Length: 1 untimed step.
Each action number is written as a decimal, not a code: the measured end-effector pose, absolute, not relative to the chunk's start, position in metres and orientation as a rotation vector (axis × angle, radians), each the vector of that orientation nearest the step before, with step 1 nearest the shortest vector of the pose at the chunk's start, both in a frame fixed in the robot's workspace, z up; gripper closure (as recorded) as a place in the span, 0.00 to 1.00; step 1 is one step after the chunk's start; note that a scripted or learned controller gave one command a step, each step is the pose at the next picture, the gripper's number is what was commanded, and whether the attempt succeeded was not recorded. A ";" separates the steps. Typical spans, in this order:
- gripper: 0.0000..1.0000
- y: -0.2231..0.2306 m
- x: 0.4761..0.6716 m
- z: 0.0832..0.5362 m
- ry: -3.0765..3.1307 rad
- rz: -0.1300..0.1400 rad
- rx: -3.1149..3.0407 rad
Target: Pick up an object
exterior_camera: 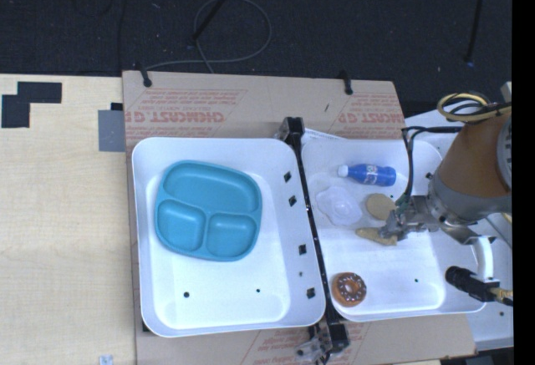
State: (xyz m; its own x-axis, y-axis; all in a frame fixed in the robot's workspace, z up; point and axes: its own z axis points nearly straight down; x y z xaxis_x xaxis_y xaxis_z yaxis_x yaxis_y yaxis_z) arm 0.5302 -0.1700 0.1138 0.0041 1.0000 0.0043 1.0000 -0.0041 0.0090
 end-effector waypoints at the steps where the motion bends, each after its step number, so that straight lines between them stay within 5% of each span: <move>1: 1.00 -0.174 0.536 0.176 2.220 0.003 2.218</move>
State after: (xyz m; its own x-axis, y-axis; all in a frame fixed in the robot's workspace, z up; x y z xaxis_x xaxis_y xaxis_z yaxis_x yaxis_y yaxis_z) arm 0.5357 -0.1743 0.1758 -0.0012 1.0000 -0.0012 1.0000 0.0012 0.0034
